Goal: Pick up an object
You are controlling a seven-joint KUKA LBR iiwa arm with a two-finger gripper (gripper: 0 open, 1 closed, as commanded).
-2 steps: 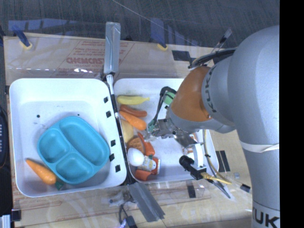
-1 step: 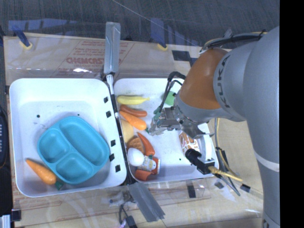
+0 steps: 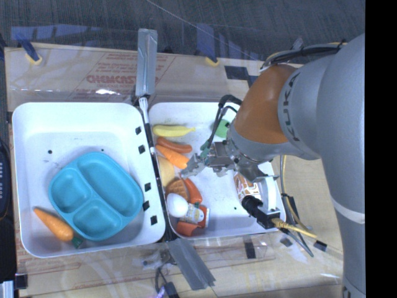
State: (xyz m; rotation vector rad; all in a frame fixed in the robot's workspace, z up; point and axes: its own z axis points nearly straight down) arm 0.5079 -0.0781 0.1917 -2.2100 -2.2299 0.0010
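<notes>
In the right bin (image 3: 186, 109), my gripper (image 3: 197, 164) hangs low near the middle, just right of two orange carrots (image 3: 174, 153). A yellow banana (image 3: 173, 130) lies behind them. In front of the gripper sit a brown bread-like piece (image 3: 184, 188), a white egg (image 3: 177, 205), a small printed carton (image 3: 199, 215) and a red item (image 3: 186, 228). The grey arm with its orange band (image 3: 263, 113) covers the bin's right half. A green object (image 3: 221, 129) peeks out beside the wrist.
The left bin (image 3: 37, 123) holds a blue divided plate (image 3: 96, 194) and one carrot (image 3: 53, 223) at its front left corner. A brown-and-white packet (image 3: 247, 188) lies under the arm in the right bin. A grey bar (image 3: 146, 67) stands behind the wall between the bins.
</notes>
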